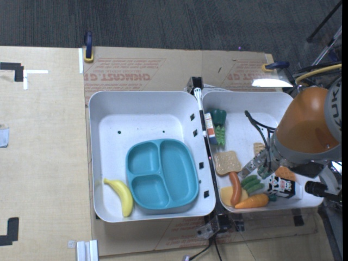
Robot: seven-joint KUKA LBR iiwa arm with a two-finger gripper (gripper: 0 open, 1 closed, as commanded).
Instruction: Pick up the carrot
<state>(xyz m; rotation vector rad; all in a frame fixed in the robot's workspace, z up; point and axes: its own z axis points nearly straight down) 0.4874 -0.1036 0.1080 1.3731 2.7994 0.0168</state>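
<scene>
In the camera view I see the bench (43, 145) with two white bins side by side. The left bin (109, 113) has much free floor in its upper half; lower down lies a teal divided plate (162, 174), and a banana (123, 196) rests near the front left corner, just beside the plate.

The right bin (239, 103) is crowded in its lower half and more free near its far wall. The carrot (252, 202) lies at the front of this bin, close to the front wall. Its long axis runs nearly left to right in the view, a little tilted, with the thick end toward the right and the thin tip toward the left. A red sausage (235, 185) lies just beside its left end, with a yellow piece (225, 193) under it. A slice of bread (227, 162) is behind these, and a green vegetable (251, 182) sits just behind the carrot. A black and white carton (283, 187) lies to the right of the carrot, very near. A green thing (218, 125) lies along the left wall.

The arm (307, 121) covers the right part of this bin. The gripper (261, 165) is low over the green vegetable, behind the carrot; I cannot tell how it is set.
</scene>
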